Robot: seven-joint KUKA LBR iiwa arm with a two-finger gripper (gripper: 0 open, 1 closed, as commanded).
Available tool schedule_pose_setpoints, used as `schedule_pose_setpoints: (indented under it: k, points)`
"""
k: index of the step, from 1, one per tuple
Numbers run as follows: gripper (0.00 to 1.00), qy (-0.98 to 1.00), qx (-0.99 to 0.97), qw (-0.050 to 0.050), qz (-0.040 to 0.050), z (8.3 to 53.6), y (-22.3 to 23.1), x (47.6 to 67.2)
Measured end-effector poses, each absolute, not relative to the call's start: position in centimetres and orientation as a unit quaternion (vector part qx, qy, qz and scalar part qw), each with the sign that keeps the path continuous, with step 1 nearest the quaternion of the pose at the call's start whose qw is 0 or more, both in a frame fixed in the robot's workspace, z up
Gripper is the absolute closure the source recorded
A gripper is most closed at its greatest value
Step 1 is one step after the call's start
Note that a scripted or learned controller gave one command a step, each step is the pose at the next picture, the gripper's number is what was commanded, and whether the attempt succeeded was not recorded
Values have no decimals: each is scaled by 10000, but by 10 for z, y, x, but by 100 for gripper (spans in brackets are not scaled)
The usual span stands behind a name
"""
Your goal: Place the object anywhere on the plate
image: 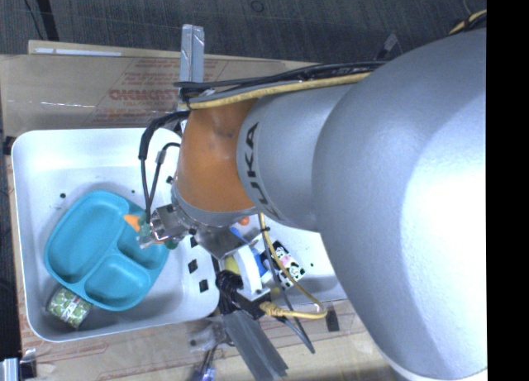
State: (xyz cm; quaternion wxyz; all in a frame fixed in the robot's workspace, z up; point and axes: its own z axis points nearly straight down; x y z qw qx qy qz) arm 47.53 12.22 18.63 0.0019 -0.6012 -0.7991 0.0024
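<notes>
A blue divided plate (pixel 92 243) lies in the left white bin (pixel 74 150), tilted toward the bin's front left. My gripper (pixel 151 235) hangs at the plate's right rim, under the orange wrist band. A small orange piece (pixel 131 222) shows right beside the gripper, over the plate's edge. A bit of green (pixel 171 244) peeks out on the gripper's other side. Whether either one is between the gripper's tips cannot be made out, since the wrist covers them.
A green and white speckled object (pixel 66 307) lies in the left bin's front corner, against the plate. Under the arm in the right bin are a yellow and blue item (pixel 248 269) and a small white patterned item (pixel 286 264). The arm covers most of the right bin.
</notes>
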Motion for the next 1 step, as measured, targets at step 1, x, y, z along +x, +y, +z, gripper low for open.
schedule_pose_setpoints:
  k: [1]
  points:
    - [0, -7987, -6018, 16, 21, 186, 122, 476]
